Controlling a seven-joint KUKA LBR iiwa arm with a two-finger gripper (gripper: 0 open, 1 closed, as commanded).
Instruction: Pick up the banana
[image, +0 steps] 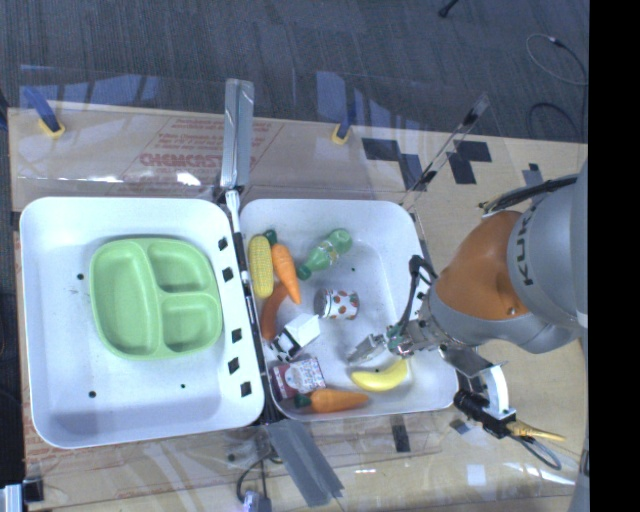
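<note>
So the curved yellow banana (382, 376) lies near the front right corner of the right shallow white bin (425, 395), metal hand (375, 346) just above it, grip unclear.

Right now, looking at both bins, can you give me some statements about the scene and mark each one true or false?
1. The banana lies in the right bin. True.
2. The green tray sits in the right bin. False: it is in the left bin.
3. The gripper is beside the banana. True.
4. The green bottle lies on the green tray. False: it lies in the right bin.
5. The corn lies next to a carrot. True.
</note>
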